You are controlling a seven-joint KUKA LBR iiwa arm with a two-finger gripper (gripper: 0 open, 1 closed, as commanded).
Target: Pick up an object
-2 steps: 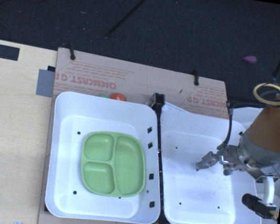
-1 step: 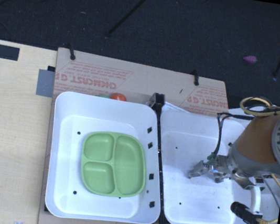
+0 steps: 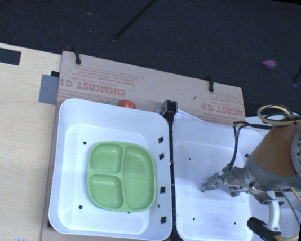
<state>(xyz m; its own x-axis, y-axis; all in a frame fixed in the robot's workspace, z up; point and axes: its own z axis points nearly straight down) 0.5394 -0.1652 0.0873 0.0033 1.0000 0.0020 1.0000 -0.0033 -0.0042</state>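
Plate duty falls to the left bin [image 3: 74,133]: a green divided plate [image 3: 122,176] lies flat at its middle, the only graspable object. Across the divider, the gripper [image 3: 217,182] hangs low over the right bin [image 3: 214,150], well apart from the plate; its finger spread cannot be judged.

Grey arm [image 3: 281,156] reaches in from the right, its wrist angled down leftward.

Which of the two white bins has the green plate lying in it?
The left bin: the green plate, split into three sections, lies flat on its floor. In the right bin the arm's hand reaches instead.
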